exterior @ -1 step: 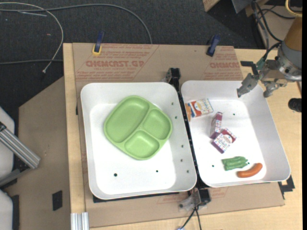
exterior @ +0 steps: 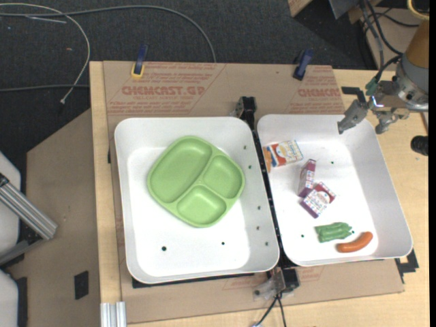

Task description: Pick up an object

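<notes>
Step in hand: the approach, as judged; nothing is held, and the gripper (exterior: pixel 366 116) is seen above the right bin's (exterior: pixel 390 182) far edge, at about 1 o'clock from the bin's middle.
Gripper state: fingers apart, with nothing between them.
Candidate object: the orange sausage (exterior: pixel 354 242), lying near the bin's front rim at about 5 o'clock, just beside the green pepper (exterior: pixel 332 231).
Long axis: run from 8 o'clock to 2 o'clock, the far end tipped slightly up-right.
Doing it well: the fingers are best set across that axis and lowered at the middle, clear of the pepper.
Other items: purple cartons (exterior: pixel 313 191) at centre; a green tray (exterior: pixel 196 180) in the left bin.
</notes>
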Robot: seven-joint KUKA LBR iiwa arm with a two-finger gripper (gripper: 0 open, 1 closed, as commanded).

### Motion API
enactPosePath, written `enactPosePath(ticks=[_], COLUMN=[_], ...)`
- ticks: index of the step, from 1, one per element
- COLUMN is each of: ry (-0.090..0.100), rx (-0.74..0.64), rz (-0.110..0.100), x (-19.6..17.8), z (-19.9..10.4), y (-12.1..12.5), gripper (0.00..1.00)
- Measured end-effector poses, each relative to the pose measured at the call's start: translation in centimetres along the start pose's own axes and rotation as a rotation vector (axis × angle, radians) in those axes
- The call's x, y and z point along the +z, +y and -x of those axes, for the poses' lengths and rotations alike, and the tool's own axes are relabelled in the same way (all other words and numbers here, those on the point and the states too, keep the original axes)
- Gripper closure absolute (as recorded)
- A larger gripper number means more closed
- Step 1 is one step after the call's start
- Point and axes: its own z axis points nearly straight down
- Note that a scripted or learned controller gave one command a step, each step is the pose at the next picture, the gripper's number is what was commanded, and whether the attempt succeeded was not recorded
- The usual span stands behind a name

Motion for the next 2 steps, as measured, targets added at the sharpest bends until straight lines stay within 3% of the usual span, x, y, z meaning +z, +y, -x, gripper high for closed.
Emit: enactPosePath(ticks=[2], ry=[0.000], rx=[0.001], rz=[-0.002], x=[11.7], z=[1.2], y=[0.3], gripper=[0.00])
